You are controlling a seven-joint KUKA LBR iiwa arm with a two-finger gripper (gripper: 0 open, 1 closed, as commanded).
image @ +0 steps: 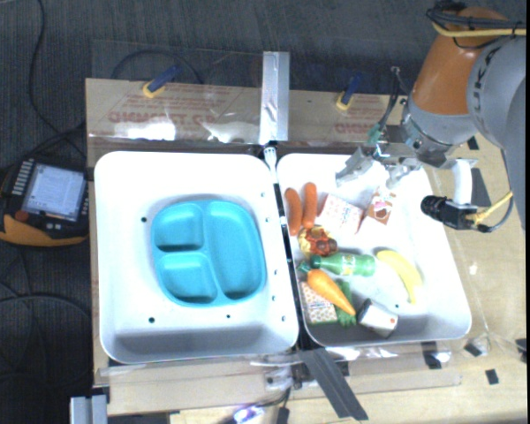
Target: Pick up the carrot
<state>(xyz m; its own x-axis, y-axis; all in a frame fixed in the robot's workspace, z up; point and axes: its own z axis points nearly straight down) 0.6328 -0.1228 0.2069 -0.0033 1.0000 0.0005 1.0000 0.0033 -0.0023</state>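
- Currently the hand (377, 160) hovers over the far end of the right bin (442, 312); whether it is released or clenched cannot be told.
- The carrot (329, 290) lies near the bin's front left, touching the green bottle (344, 264), beside the banana (401, 272).
- Recommended: descend vertically, align the grip across the carrot's thick orange body, and avoid the bottle and the small box (377, 318).

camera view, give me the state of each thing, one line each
gripper: above the right bin's far end, holding nothing
orange toy carrot: lying flat in the right white bin, not picked up
green plastic bottle: on its side
yellow toy banana: lying flat
two orange sausages: lying side by side
blue divided tray: flat in the left white bin
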